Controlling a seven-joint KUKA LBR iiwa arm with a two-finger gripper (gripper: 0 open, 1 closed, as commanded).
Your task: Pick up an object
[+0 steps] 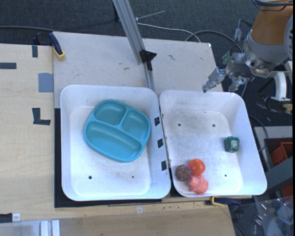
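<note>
A robotics lab is indicated. Two white bins (160,132) are set on a taped plywood surface (19,132). A metal camera pole (130,26) and loose cables (187,33) are seen.

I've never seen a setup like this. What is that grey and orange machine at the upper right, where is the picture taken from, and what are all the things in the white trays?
The machine is a robot arm, grey with an orange band. At its tip is a two-finger gripper, its "hand", hovering over the far edge of the right bin. Nothing is between its fingers. The picture comes from one fixed camera above the bench, looking down at a slant. Two shallow white bins sit side by side. The left bin holds a blue divided plate. The right bin holds a small green object near its right wall, and a cluster near its front: a dark reddish ball, an orange-red ball and a pink lump. The arm's job is to pick one object up.
</note>
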